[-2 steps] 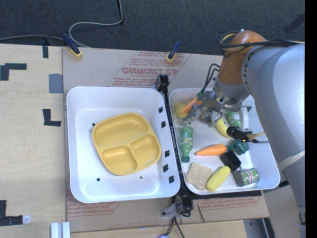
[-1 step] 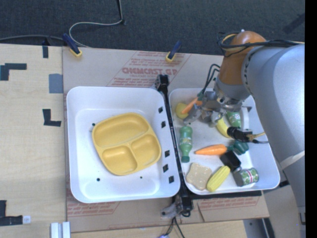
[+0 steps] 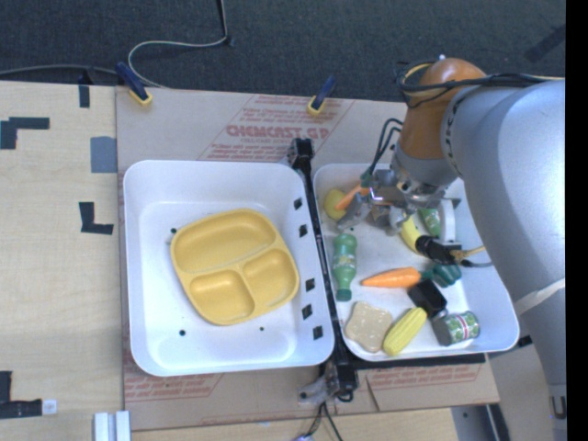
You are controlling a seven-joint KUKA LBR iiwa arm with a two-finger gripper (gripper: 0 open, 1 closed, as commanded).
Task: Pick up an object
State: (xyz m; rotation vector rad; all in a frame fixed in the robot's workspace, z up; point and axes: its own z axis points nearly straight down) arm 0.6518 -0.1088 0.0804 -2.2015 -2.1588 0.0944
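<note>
My arm (image 3: 514, 182) is the biggest thing going, swinging in over the right side of the worktop (image 3: 55, 246) so the wrist can drop straight down into the right bin (image 3: 501, 324). The left bin (image 3: 147, 274) just has a yellow divided tray (image 3: 234, 265) sitting in the middle, too wide and flat for me, so I'm leaving it alone. All the grabbable stuff is piled in the right bin: a slice of toast (image 3: 367, 326) and a corn cob (image 3: 404, 331) near the front edge, a small can (image 3: 457, 327) toward the front right corner, a carrot (image 3: 393, 279) across the middle, a green bottle (image 3: 344, 265) along the left wall. My end effector (image 3: 386, 205) is down at the bin's far end, right next to a small orange-and-yellow piece (image 3: 342, 200), probably my target. Honestly can't tell how it's set from this angle.
</note>
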